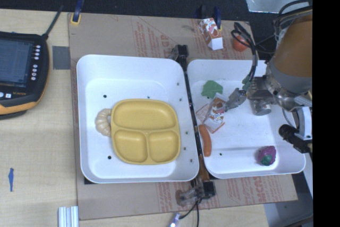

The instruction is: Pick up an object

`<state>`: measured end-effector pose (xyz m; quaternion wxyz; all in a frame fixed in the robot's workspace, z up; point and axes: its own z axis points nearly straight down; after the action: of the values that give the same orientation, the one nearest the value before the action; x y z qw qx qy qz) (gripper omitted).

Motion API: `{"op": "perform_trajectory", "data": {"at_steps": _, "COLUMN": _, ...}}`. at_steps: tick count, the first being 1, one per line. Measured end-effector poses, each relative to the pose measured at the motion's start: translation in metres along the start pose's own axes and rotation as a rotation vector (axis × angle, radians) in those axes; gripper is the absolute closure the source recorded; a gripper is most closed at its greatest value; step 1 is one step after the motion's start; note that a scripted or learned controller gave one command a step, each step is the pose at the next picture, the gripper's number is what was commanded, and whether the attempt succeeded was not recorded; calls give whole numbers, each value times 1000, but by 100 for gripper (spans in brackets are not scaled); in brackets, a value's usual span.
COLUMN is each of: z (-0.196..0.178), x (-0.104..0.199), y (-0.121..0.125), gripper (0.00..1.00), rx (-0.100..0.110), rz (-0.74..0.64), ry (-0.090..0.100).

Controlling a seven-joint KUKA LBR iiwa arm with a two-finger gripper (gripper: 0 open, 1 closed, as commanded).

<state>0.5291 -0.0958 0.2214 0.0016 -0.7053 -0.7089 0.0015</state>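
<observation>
- Gripper (pixel 234 99) low over right bin (pixel 241 167), fingers slightly parted, gripping nothing.
- Small carton (pixel 217 111) just beside fingertips, near bin's left wall.
- Green piece (pixel 212 88) above carton; orange carrot (pixel 205 140) below; purple object (pixel 266 155) well apart.
- Yellow divided tray (pixel 144 131) in left bin (pixel 90 167).

no readable text. red print runs along the cardboard sheet (pixel 159 29) edges, too blurred to make out. small carton (pixel 211 33) and packet (pixel 216 113) graphics illegible too.

Right bin (pixel 287 167): a green piece (pixel 212 88) upper left, a small carton (pixel 216 112) below, an orange sausage (pixel 205 140) along the left wall, a purple-green lump (pixel 266 155) lower right.
</observation>
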Motion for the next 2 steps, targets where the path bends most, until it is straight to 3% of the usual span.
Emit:
{"op": "perform_trajectory", "data": {"at_steps": 1, "z": 9, "x": -64, "y": 57, "gripper": 0, "rx": -2, "rz": 3, "ry": -1}}
{"op": "perform_trajectory", "data": {"at_steps": 2, "z": 130, "x": -27, "y": 87, "gripper": 0, "rx": 2, "rz": -1, "ry": -1}}
